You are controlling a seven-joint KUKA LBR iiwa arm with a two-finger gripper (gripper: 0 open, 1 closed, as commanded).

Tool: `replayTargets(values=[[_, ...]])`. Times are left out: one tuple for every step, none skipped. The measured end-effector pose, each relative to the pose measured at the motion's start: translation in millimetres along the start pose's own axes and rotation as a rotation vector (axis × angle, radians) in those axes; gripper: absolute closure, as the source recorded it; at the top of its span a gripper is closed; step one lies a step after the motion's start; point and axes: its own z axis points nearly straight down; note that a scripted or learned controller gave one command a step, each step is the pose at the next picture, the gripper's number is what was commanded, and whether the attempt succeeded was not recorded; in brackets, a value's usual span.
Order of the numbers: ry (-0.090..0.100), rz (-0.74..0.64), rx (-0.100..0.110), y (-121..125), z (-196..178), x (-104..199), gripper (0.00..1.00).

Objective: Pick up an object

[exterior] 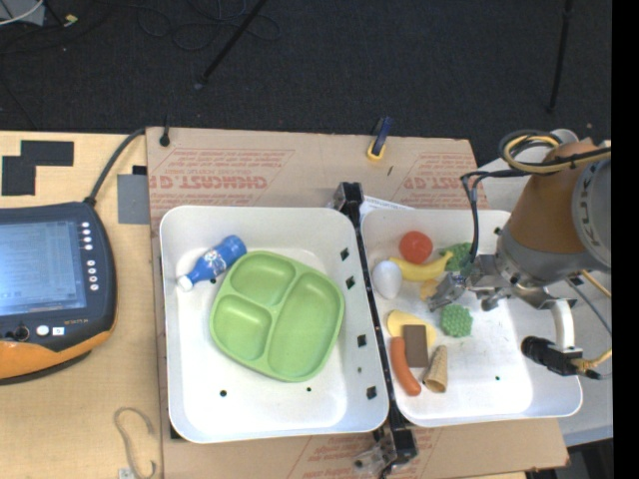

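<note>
Several toys are crowding the gripper (449, 292) in the right bin (544, 399): banana (424, 266) at eleven o'clock, broccoli (456, 320) at six. Finger state: cannot tell. Descending risks pinching two or nudging both aside.

Right of frame centre, in my right bin: red tomato (416, 245), banana (424, 266), white egg (386, 279), broccoli (456, 320), carrot (404, 371), cone (436, 368).

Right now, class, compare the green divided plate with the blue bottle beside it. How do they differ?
The green divided plate is broad, flat and all green; the blue bottle is small, slim and blue with a white cap end. The plate sits near the middle of the left bin, compartments facing up; the bottle lies on its side by that bin's upper left corner. Both rest in the same bin.
</note>
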Motion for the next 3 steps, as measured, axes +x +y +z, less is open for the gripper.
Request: replayTargets(values=[[0.0,0.002,-0.002,0.0,24.1,2.7,0.0],[0.0,0.007,-0.003,-0.1,12.5,1.0,1.0],[-0.003,0.002,-0.01,0.0,-50.9,0.1,1.0]])
